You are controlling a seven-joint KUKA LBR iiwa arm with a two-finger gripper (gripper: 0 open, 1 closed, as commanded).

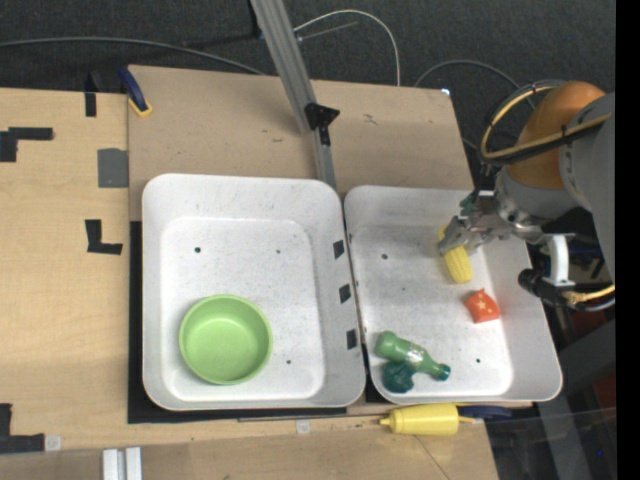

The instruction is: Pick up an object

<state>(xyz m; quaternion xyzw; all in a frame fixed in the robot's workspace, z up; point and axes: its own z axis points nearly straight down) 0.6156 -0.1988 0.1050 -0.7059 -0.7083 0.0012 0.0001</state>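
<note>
Nearest you, a green plastic bottle (411, 356) lies by the right bin's (530, 373) front edge. Further back, the gripper (460, 238) sits over a small yellow cylinder (458, 264); jaw state unclear, so nothing counts as lifted yet.

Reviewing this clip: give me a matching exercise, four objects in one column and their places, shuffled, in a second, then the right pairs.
Objects:
1. green bowl
2. yellow object
3. orange object
4. yellow bottle

Places:
A. on the bench, outside the bins, along the near edge of the right bin
B. right bin, just under the gripper
C. left bin, near left corner
D. right bin, toward its right side, nearer the camera than the gripper

Pairs: 1-C, 2-B, 3-D, 4-A
</note>
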